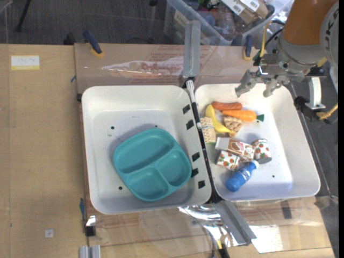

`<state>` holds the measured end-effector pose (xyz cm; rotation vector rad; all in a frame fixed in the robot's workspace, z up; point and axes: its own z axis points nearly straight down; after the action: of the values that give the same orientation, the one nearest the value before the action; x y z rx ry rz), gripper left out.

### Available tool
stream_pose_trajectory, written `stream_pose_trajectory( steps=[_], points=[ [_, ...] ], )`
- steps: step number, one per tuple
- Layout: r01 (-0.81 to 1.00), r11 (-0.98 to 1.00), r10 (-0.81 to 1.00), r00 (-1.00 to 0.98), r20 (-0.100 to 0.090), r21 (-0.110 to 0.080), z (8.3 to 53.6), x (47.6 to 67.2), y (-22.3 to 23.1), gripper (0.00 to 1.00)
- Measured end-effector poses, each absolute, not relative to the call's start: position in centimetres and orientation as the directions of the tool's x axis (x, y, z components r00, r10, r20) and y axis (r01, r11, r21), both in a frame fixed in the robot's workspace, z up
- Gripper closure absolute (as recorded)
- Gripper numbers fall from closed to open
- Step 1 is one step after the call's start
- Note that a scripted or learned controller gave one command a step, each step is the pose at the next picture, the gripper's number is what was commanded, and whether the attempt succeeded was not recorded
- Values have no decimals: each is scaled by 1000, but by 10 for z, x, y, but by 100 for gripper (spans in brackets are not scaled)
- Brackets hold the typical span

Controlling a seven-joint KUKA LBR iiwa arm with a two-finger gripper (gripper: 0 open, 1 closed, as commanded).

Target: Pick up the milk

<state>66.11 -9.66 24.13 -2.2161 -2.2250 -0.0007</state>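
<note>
The milk (232, 155) is a small white carton with a red strawberry print. It lies on its side in the middle of the right bin (301, 160). A second object with a similar print (262, 150) lies just right of it. My gripper (254, 90) hangs over the far edge of the right bin, well above and behind the carton. Its two fingers are spread open and nothing is between them.
Around the milk lie an orange carrot (239, 113), a yellow banana (215, 123), a tan biscuit (233, 124) and a blue bottle (240, 177). The left bin (99, 117) holds a teal divided plate (152, 164). A crate of clutter (220, 7) stands behind the bins.
</note>
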Motion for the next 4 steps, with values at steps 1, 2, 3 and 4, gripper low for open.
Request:
stream_pose_trajectory(
  steps=[1, 2, 3, 4],
  points=[
    [999, 37, 999, -37, -2, 16, 103, 645, -145, 0],
    [999, 34, 999, -34, 0, 22, 115, 646, -145, 100],
    [999, 34, 999, -34, 0, 22, 115, 646, -145, 0],
    [999, 32, 999, -32, -1, 28, 127, 647, -146, 100]
  ],
)
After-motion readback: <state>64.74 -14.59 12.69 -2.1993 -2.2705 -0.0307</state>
